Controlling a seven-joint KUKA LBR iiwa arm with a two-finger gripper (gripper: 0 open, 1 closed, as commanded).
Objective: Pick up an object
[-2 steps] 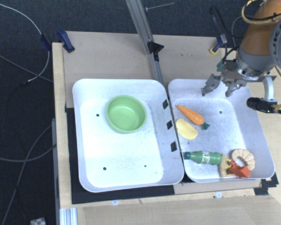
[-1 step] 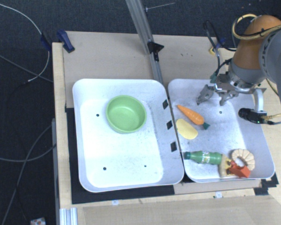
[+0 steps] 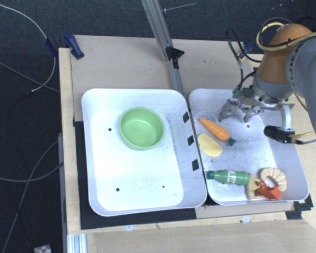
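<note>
gripper spread open above the right bin, nothing between its fingers

you had the toy carrot (image 3: 215, 129) as the nearest thing to the gripper: a smooth, tapering orange cone with a small dark green stub at its lower right end, lying slantwise on the floor of the right bin (image 3: 284, 165). just below it, close beside, lay a pale yellow piece (image 3: 210, 145), rounded and matte, shaped like a soft wedge. lower still, a small green bottle (image 3: 229, 177) lay on its side, glossy, with a white label band around its middle; no writing on that band could be read. to its right, at the bin's lower corner, sat a ring-shaped shrimp-like toy (image 3: 274, 177), ribbed cream and tan, touching a red-orange block (image 3: 268, 192).

your gripper (image 3: 241, 111) hung over the upper part of the right bin, its grey metal fingers splayed apart and holding nothing, up and to the right of the carrot and apart from it. above it you could see the orange band on the grey arm (image 3: 292, 57), with black and yellow cables looping around it.

the left bin (image 3: 100, 194), a white shallow tray with rounded corners and a speckled, scuffed floor, held a round light green bowl (image 3: 141, 128), smooth plastic. both bins rested on a pale wooden bench (image 3: 121, 62), with a grey metal rail (image 3: 157, 15) crossing it at a slant.
</note>
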